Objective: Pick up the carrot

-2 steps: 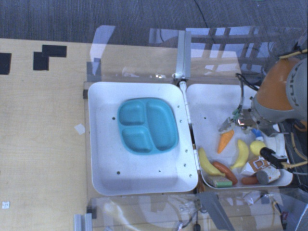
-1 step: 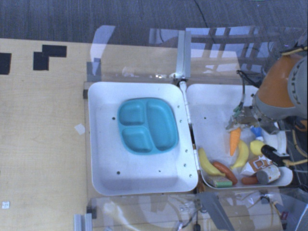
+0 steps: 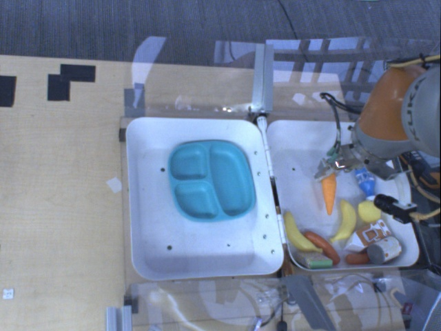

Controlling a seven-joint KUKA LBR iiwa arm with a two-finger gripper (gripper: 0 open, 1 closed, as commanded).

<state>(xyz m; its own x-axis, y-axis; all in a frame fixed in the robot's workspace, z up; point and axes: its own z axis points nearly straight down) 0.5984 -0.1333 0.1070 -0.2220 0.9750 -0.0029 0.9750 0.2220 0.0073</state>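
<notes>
A wooden bench holds two shallow white bins side by side. The left bin contains a blue divided tray, set flat near its middle. The right bin holds toy food gathered toward its near edge: two bananas, a sausage, a small green block, a lemon and a small carton. The carrot sits in this bin, orange, tip pointing toward the near edge. The gripper is at the carrot's top end, touching or just above it; whether it is spread or pinching cannot be told. The pick looks underway but not finished: the carrot seems to rest on the bin floor, and a firm grasp and lift remain.
</notes>
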